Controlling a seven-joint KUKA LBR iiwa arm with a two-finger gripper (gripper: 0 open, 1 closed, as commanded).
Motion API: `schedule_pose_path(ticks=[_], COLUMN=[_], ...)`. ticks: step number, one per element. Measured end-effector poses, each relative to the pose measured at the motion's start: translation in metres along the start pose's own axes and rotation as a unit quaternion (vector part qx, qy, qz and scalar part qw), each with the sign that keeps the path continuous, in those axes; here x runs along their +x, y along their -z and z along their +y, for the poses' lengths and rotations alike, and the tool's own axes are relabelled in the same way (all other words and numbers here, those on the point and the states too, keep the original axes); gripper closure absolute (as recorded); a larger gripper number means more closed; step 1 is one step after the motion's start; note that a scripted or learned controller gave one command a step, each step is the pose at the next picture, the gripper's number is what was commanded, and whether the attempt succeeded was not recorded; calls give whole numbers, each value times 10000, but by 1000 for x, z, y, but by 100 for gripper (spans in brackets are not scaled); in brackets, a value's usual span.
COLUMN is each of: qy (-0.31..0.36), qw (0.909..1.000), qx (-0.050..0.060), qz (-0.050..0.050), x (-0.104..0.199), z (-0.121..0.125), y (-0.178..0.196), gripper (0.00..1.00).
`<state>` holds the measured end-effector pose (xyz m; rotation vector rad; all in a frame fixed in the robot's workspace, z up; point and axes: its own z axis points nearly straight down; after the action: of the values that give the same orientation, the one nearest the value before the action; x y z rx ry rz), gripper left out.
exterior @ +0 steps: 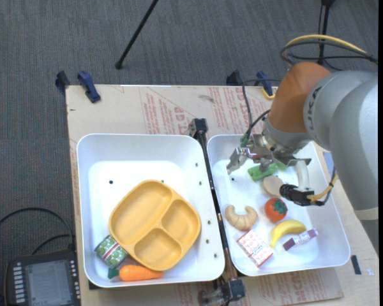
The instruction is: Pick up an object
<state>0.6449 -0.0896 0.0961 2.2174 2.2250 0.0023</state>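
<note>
My gripper (267,164) hangs over the back of the right bin (332,247), its fingers spread wide and open. A green object (266,169) lies in the gap beneath them, not clamped. Just in front of it sits a pale beige piece (272,185). Further forward in the same bin are a croissant (242,217), a red tomato (276,209), a banana (286,230), a red-and-white carton (255,247) and a small purple-ended item (304,237).
The left bin (96,152) holds a yellow divided plate (154,223), a carrot (137,273) and a green patterned can (110,249). The bins' rims meet along a black divider (212,190). A black part with a yellow cable (299,195) hangs by the wrist.
</note>
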Motion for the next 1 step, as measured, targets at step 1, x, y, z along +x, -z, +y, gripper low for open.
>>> schedule_pose_path(ticks=[1], qy=[-14], qw=[10000], qx=[22], qz=[2], x=[1], z=[-27], y=[-8], gripper=[0])
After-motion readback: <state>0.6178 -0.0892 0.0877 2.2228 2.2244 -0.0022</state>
